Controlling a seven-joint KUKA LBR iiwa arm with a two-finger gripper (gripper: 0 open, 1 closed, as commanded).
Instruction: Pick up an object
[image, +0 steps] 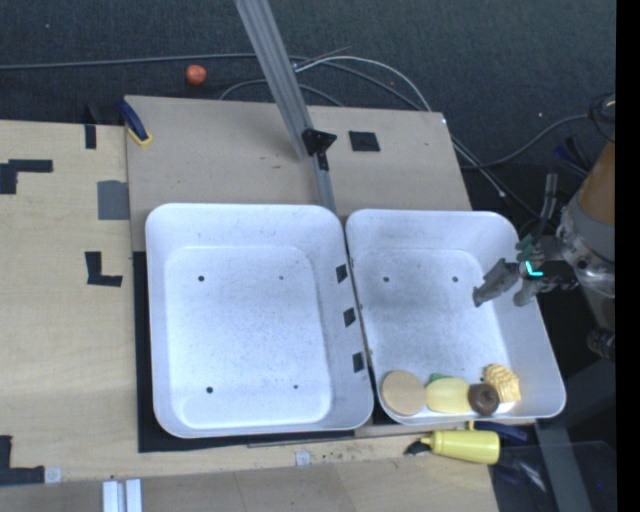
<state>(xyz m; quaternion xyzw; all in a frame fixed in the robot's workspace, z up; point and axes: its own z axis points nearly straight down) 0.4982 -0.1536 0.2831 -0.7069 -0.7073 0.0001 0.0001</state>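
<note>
Gripper (505, 283) jaws apart, nothing betw. them. Toy food below: tan disc (403, 392), yellow piece (447, 395), corn (501, 380). Prob. light, stiff, smooth; pinch disc's edges.

Single fixed camera: overhead, slanted toward 12 o'clock, mid-range; covers both white bins (245, 215); arm (600, 230) enters at 3 o'clock.

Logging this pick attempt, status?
Gripper over right bin, open, holding nothing. Toys clustered in near corner, untouched. Path clear.
</note>
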